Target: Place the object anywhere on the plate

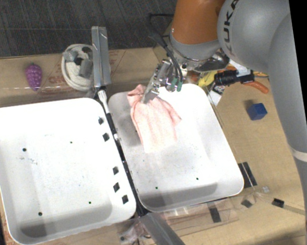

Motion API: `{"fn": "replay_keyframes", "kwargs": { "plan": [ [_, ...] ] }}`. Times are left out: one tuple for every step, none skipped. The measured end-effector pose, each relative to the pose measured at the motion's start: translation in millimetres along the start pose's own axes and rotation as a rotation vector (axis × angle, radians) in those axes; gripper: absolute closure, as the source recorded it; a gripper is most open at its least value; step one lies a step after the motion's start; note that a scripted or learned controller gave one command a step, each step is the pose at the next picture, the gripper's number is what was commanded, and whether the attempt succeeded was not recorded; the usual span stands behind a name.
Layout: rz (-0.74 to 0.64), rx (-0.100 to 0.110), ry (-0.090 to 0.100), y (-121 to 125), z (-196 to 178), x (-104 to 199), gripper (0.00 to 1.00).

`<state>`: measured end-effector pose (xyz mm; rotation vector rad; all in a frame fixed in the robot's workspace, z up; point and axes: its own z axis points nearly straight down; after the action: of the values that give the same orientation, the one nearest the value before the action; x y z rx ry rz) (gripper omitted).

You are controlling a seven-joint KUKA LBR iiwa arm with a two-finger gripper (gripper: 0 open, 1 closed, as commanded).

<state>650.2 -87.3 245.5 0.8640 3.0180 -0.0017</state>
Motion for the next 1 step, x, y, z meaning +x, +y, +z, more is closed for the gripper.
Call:
{"fn": "replay_keyframes", "kwargs": {
  "plan": [
    [-0.005,0.002,0.004,1.3,13.6,0.4,1.0]
  ]
}}
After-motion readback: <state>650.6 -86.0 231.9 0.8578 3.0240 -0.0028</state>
